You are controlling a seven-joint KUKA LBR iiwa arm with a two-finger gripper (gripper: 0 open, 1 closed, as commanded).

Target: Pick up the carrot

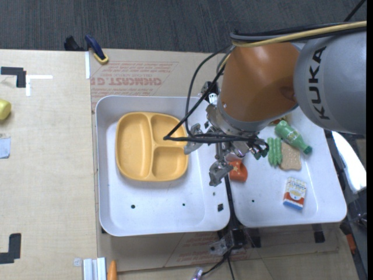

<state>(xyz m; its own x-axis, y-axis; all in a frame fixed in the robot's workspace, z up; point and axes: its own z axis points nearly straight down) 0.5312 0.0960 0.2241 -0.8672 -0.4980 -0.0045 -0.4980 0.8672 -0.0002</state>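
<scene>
A pale wooden surface [46, 174] carries two white bins, with dark carpet [145, 10] beyond. The hand [220, 169] hangs over the seam between the left bin [151, 217] and right bin [274, 212]; whether it is clenched or released, I cannot tell. The carrot [238, 171], orange and partly hidden, lies just right of the hand. A yellow divided plate [151, 146] sits to its left.

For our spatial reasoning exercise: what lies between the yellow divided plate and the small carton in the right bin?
In the camera view, the pincer and an orange-red item beside it lie between the yellow divided plate and the small carton.
</scene>
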